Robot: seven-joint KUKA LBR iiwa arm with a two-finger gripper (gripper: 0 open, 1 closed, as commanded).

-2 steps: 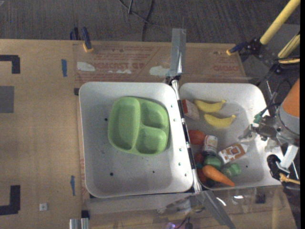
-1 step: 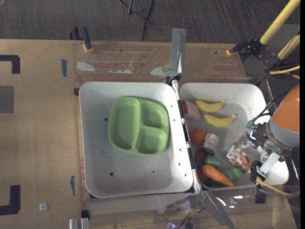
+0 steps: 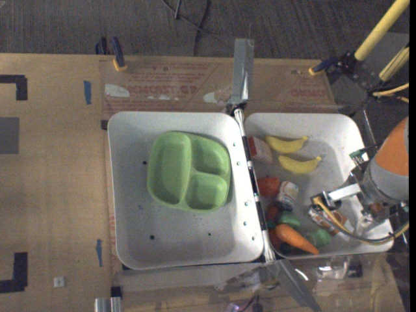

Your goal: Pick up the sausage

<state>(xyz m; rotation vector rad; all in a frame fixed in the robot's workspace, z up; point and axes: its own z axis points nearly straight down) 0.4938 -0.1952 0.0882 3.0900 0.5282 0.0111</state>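
A brownish, sausage-like piece lies in the right bin near its front, just right of the carrot. My gripper hangs low over the right side of that bin, a short way to the right of the brown piece. The grey wrist and the orange band sit above it. Nothing shows between the gripper and the bin floor.
The right bin also holds two bananas, a red-and-white packet, a red piece, a small can and green pieces. A green divided plate lies in the left bin.
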